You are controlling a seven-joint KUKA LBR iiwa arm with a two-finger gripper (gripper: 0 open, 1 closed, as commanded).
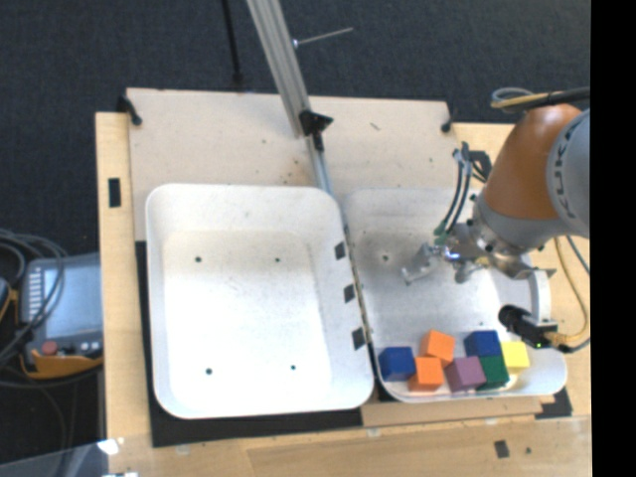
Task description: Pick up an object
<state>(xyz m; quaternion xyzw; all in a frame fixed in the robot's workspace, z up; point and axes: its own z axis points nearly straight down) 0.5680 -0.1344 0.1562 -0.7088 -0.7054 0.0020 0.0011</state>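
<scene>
Several small blocks lie clustered at the near edge of the right bin (397,217): a blue one (397,362), two orange ones (439,345) (428,371), a purple one (463,374), a green one (494,370), a second blue one (484,344) and a yellow one (515,355). My gripper (439,267) hangs over the middle of the right bin, farther back than the blocks and apart from them. Its fingers (415,268) are spread open with nothing between them.
The left bin (248,296) lies beside the right one, sharing a raised divider (353,286). A slanted metal rail (283,63) runs from the top of the view to the bins' back edge. Cables and a black clip (522,324) hang off the wrist at the right.
</scene>
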